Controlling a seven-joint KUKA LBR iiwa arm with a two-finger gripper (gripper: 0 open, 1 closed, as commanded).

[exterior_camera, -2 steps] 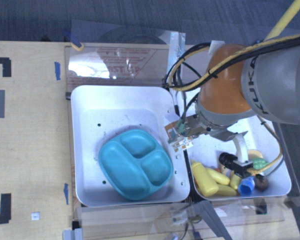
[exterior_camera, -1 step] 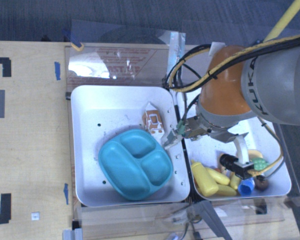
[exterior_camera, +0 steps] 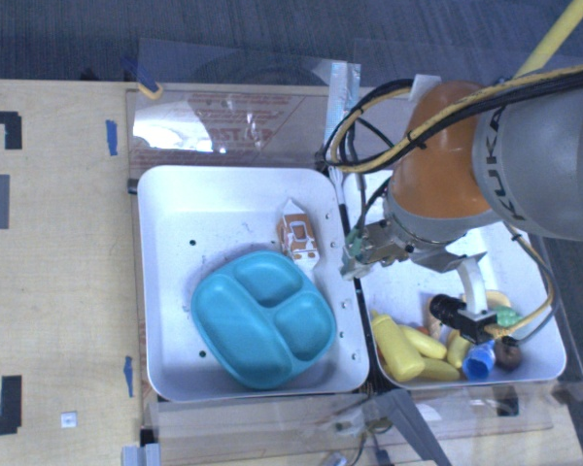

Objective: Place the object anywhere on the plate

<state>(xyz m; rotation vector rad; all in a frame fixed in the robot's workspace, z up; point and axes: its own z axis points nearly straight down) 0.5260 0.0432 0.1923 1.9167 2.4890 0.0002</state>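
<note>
arm (exterior_camera: 536, 168): comes in from the right of the frame, with its wrist over the upper left of the right bin (exterior_camera: 513, 252).
gripper (exterior_camera: 367, 250): sits low at the wall between the two bins, centre-right of the frame. Open or closed: cannot tell, since the wrist covers it from above. Nothing is visibly held.
plate (exterior_camera: 262, 318): blue with three sections, lying flat in the lower middle of the left bin (exterior_camera: 175, 221). All its sections are bare.
toy (exterior_camera: 298, 237): small, white and orange. It's in the left bin just beside the plate's upper-right rim, on the bin floor and not on the plate. It's also close to the dividing wall, so access from the right is tight.
task object: probably the toy, as it's the only loose item near the plate and the gripper is near it. That's my guess.
right bin contents: yellow pieces (exterior_camera: 408, 352) and a blue cup (exterior_camera: 478, 362) are bunched in the lower corner with some smaller bits. They're well apart from the plate.
progress: not done, nothing is on the plate.
next: probably grab the toy, lift it and move it a little down-left over the plate.
risk: the wall and the plate rim crowd the toy, so a nudge could tip it.
</note>
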